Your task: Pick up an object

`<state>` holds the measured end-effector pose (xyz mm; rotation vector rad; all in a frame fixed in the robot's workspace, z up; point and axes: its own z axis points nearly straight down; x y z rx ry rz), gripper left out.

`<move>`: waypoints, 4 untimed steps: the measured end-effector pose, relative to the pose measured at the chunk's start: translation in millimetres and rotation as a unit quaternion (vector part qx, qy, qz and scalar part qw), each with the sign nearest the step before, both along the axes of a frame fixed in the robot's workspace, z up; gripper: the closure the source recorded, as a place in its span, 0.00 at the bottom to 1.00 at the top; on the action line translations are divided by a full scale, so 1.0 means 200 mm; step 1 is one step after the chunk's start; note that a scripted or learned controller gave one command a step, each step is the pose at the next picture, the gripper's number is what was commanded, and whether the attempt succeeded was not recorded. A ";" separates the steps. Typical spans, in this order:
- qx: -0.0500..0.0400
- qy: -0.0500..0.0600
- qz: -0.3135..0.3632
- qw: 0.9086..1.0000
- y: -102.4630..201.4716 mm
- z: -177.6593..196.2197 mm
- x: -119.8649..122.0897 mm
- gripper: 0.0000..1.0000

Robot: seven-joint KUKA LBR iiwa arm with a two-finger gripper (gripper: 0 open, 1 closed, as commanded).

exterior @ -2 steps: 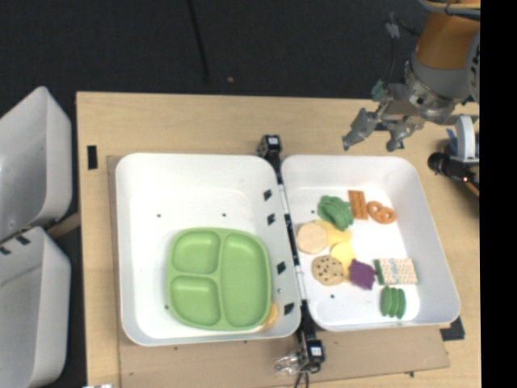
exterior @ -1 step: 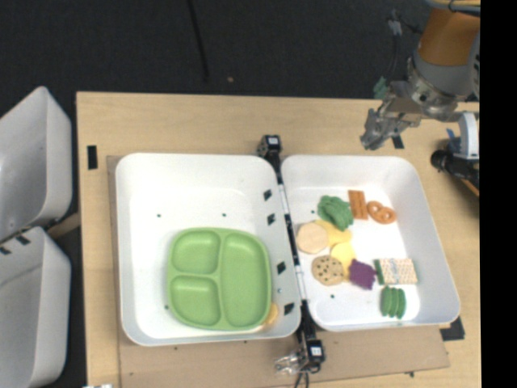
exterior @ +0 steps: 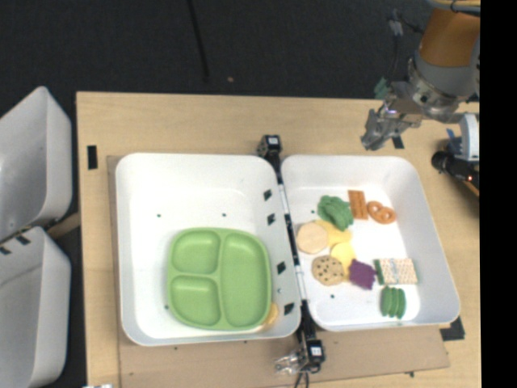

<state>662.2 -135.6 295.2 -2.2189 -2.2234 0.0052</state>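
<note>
Gripper (exterior: 380,134) above far rim of right bin (exterior: 420,184), can't tell its state; you aim at cookie (exterior: 328,270): light, stiff, flat, pinch across edges

A pale tan wooden desk (exterior: 97,120) bears two shallow white plastic bins (exterior: 186,176). In the left one lies a light green three-part tray (exterior: 218,277). The right bin (exterior: 408,184) holds a leafy green piece (exterior: 335,210), an orange pretzel (exterior: 380,212), a tan round biscuit (exterior: 312,238), a brown-speckled cookie (exterior: 327,270), a yellow piece (exterior: 343,253), a purple piece (exterior: 362,275) and dark green pods (exterior: 393,301).
</note>
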 end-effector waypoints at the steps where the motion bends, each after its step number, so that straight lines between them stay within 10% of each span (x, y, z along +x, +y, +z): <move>1: 0.002 0.008 -0.002 1.000 0.01 -0.96 -0.09 1.00; 4: 0.000 0.001 -0.002 1.000 0.09 -0.78 -0.12 1.00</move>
